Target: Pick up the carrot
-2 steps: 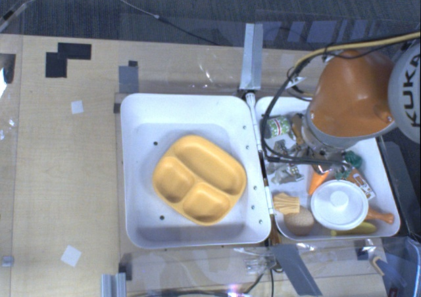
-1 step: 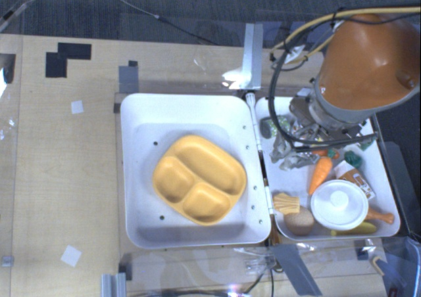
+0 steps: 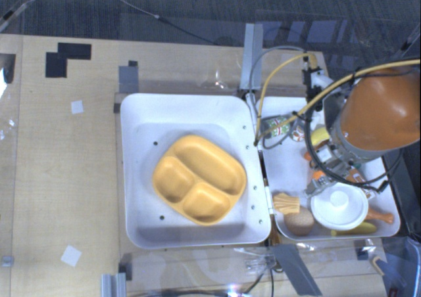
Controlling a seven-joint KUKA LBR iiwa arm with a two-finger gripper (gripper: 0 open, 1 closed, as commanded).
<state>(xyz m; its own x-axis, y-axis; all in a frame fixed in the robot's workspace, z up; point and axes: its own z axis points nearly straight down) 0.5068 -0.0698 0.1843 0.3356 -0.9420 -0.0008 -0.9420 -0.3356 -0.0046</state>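
No legible writing; carrot (image 3: 380,215) beside white bowl (image 3: 339,205), right bin (image 3: 284,164).

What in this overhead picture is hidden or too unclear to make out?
- Gripper: the arm's orange band covers it from above.
- Carrot: one orange end pokes from behind the white bowl.
- Right bin: its far side lies under the arm and cables.
- Small items near the yellow cable: too small to identify.
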